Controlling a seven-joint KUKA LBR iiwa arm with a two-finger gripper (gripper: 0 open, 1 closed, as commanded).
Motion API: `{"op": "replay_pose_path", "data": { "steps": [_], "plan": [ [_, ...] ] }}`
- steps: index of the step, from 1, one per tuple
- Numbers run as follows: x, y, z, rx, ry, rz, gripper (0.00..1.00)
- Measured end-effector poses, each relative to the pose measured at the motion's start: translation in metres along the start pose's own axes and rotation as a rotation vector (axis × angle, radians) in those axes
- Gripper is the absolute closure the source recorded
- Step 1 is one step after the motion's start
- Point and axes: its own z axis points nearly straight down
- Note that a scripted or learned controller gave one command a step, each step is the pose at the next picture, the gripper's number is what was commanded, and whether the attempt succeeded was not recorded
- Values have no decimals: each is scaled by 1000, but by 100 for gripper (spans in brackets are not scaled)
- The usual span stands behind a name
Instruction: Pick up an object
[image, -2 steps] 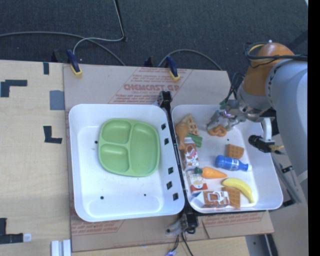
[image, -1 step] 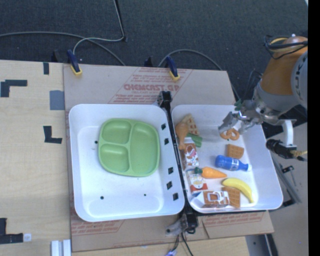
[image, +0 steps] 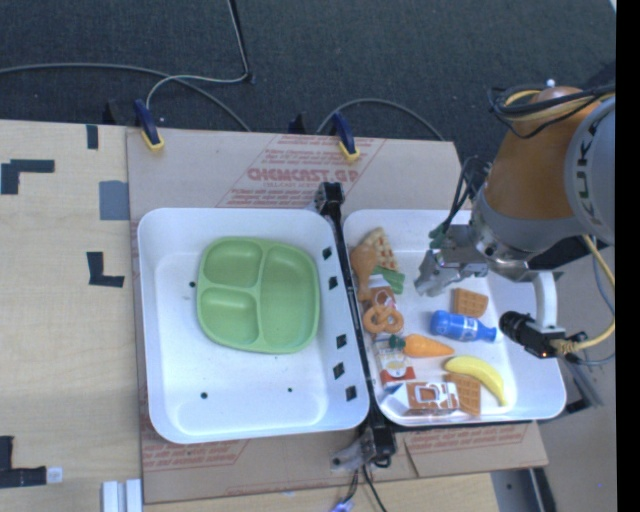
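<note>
The gripper hangs low in the right bin, beside the blue bottle and waffle, likely lining up a grab; whether it grips anything, I cannot tell.

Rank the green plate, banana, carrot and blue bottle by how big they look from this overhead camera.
1. Green divided plastic plate, far the largest
2. Yellow toy banana
3. Orange toy carrot and small blue plastic bottle: look alike, too close to rank
</note>
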Motion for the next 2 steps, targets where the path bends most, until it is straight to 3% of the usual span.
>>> {"op": "replay_pose_path", "data": {
  "steps": [1,2],
  "plan": [
    [-1,0,0,0,0,1,0],
    [11,11,52,1,-1,2,0]
  ]
}}
